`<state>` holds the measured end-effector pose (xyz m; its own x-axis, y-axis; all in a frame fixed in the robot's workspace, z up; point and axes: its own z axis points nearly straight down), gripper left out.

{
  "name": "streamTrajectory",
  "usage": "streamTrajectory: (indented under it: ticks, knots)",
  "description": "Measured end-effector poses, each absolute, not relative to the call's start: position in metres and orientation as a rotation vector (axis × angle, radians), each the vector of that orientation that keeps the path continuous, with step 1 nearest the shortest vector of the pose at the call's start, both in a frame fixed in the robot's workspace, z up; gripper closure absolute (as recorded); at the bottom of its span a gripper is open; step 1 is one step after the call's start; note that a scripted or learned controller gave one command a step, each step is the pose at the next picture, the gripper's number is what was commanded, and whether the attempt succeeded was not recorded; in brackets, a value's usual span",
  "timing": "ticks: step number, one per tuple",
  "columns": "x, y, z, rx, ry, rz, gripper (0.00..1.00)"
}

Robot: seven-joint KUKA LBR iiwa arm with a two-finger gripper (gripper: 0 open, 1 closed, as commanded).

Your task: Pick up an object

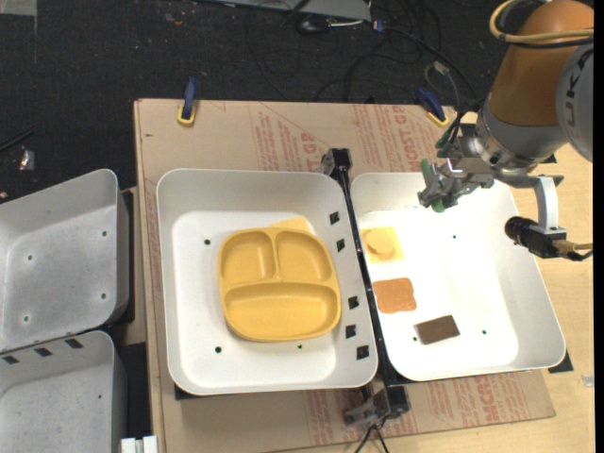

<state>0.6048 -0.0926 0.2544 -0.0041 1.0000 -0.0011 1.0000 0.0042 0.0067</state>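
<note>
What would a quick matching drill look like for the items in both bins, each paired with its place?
Things:
1. yellow divided tray
2. pale yellow round piece
3. orange square piece
4. brown rectangular piece

Places:
A. right bin, nearest the front edge
B. left bin, in its middle
C. right bin, between the other two pieces
D. right bin, farthest back of the three pieces, by the divider

Pairs: 1-B, 2-D, 3-C, 4-A

The tool is over the right bin's back part.

Robotics lab. Cardboard-covered tabletop (245, 130) clamped with blue-yellow clamps (188, 102), white bins (179, 253) side by side, loose cables (377, 74) on dark carpet, industrial arm (538, 74).
</note>
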Motion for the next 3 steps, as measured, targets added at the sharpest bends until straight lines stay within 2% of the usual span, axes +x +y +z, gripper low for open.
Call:
streamTrajectory:
  ticks: [2, 3]
  knots:
    - [0.588, 0.011, 0.231, 2.216, 2.231, -0.001, 1.00]
    - [0.568, 0.072, 0.229, 2.214, 2.233, -0.001, 1.00]
